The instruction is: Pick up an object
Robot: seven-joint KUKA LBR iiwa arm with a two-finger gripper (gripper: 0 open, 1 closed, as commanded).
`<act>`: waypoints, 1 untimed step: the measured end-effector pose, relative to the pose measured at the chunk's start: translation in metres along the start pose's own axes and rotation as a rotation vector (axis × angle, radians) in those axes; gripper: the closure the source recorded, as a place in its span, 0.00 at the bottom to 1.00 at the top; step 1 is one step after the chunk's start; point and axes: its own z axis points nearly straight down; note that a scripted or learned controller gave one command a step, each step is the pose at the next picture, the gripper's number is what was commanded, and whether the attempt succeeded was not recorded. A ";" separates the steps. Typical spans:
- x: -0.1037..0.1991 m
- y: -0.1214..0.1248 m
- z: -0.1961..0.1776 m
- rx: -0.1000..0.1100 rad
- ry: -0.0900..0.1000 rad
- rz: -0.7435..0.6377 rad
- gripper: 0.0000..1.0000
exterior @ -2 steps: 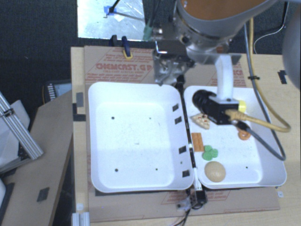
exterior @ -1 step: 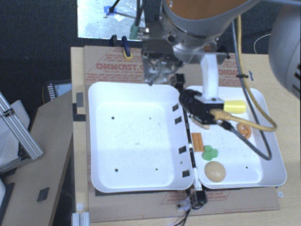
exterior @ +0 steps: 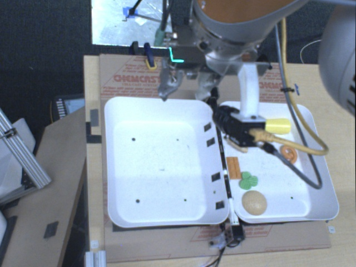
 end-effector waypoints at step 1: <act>0.000 0.000 -0.011 -0.002 0.002 -0.004 1.00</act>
